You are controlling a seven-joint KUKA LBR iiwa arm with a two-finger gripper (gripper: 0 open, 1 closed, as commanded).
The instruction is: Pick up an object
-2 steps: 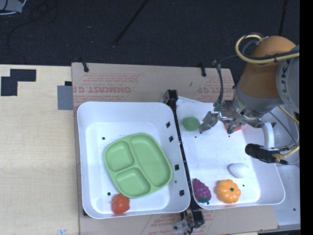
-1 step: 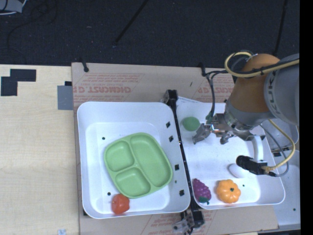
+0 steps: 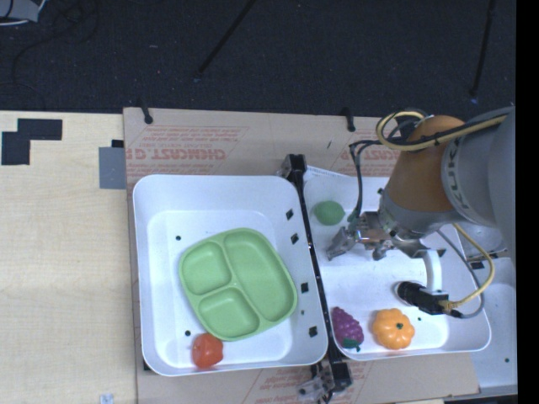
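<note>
I see my gripper [image 3: 352, 241] low in the right bin [image 3: 472, 339], fingers spread with nothing between them, just beside the green ball [image 3: 328, 212]. Purple grapes [image 3: 346, 326] and an orange pumpkin [image 3: 393, 328] sit near the front wall. The left bin [image 3: 160, 225] holds a green divided plate [image 3: 237, 283] and a red tomato [image 3: 207, 350]

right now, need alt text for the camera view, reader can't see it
A grey and orange robot arm's pincer hovers in the right white bin near a green ball, purple grapes and an orange pumpkin. The left bin holds a green divided plate and a red tomato.
</note>
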